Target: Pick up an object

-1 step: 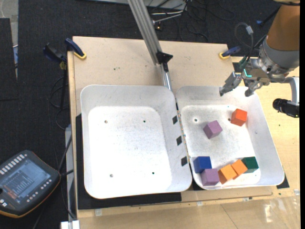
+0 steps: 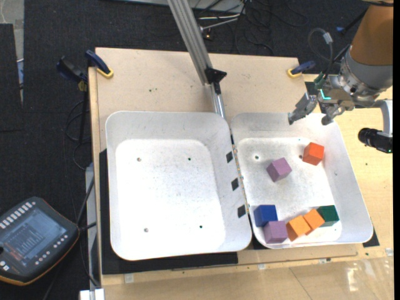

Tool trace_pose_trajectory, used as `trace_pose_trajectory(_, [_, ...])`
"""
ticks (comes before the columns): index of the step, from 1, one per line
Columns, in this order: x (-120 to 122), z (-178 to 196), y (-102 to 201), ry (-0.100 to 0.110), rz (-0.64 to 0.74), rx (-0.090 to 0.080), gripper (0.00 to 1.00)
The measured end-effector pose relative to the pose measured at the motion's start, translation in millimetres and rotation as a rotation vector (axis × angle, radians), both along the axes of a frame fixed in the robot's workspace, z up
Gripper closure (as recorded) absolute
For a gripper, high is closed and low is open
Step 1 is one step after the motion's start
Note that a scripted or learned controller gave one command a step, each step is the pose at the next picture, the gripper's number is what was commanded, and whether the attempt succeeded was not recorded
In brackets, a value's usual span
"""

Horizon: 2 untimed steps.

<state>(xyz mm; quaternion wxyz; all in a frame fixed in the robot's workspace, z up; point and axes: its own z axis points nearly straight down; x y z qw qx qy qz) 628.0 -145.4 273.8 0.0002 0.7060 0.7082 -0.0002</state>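
The claw (image 2: 310,112) hangs over the far rim of the right bin (image 2: 350,167) with its 2 fingers spread apart and nothing between them. Below it in that bin lie an orange cube (image 2: 313,153) and a purple cube (image 2: 279,169), apart from each other. Along the near wall, a blue cube (image 2: 265,214), a second purple cube (image 2: 275,231), 2 orange blocks (image 2: 306,223) and a green cube (image 2: 328,214) crowd together.

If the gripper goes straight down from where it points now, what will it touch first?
Probably the bare floor of the right white bin near its far rim; the open gripper hangs there, apart from the orange cube. Depth is uncertain.
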Motion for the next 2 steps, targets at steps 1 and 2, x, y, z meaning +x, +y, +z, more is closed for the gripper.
trace_pose_trajectory(1, [-1.7, -43.6, 4.0, 0.004, -0.002, 0.001, 0.00])
trace_pose_trajectory(2, [-9.0, -105.6, 7.9, 0.007, -0.003, 0.001, 0.00])
